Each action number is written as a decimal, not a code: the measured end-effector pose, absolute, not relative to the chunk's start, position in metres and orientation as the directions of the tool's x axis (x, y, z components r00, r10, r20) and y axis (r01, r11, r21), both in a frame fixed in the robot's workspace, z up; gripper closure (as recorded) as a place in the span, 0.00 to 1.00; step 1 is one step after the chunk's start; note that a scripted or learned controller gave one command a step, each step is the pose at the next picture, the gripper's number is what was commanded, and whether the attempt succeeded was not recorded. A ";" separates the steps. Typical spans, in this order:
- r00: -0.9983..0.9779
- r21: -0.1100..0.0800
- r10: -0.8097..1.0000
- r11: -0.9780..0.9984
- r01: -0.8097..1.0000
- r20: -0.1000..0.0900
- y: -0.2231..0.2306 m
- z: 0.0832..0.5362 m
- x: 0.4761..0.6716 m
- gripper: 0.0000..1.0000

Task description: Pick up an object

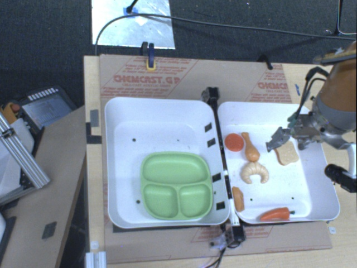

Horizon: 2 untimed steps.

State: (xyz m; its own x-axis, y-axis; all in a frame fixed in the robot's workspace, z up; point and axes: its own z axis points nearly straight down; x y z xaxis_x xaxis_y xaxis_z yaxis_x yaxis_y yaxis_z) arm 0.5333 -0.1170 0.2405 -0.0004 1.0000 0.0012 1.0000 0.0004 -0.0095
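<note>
Nearest the lens, a carrot (275,214) lies at the right bin's (321,205) front edge, with a small sausage (238,198) beside the divider. Croissant (255,173), drumstick (250,147) and tomato slice (235,142) sit mid-bin. Pincer (284,139) hovers just over the bread slice (288,155); finger state indeterminate. Left bin (120,149): green divided plate (176,184).

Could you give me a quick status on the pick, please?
Gripper above right bin, holding nothing. Toast just beside it. Croissant nearby, nothing blocking.

bench (95,166), cardboard sheet (184,74), two bins (162,116)
</note>
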 end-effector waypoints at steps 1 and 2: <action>-0.003 0.002 1.000 0.003 1.000 0.000 -0.117 0.246 0.536 0.00; -0.001 -0.002 1.000 0.001 1.000 0.001 -0.114 0.204 0.536 0.00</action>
